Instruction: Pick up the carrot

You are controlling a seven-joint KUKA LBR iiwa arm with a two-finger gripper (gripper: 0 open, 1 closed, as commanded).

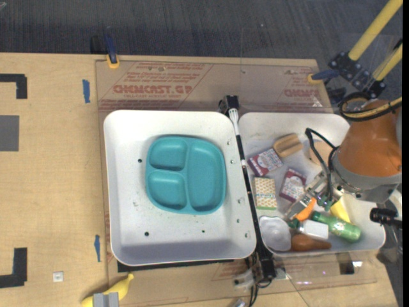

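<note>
Carrot (pixel 306 208) sits in the right bin (pixel 255 125), wedged among a green bottle (pixel 337 227), a white cup (pixel 277 233) and snack packets (pixel 266 192). Tool (pixel 316 199) is low, right over it; can't tell if it's gripping or how far it's spread. Suggest centering on the orange body, closing firmly, then lifting straight up to avoid dragging neighbours.

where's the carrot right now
The carrot lies in the right bin, toward its near edge, right at the gripper. A green bottle sits just to its right and a brown sausage-like piece below it.
</note>
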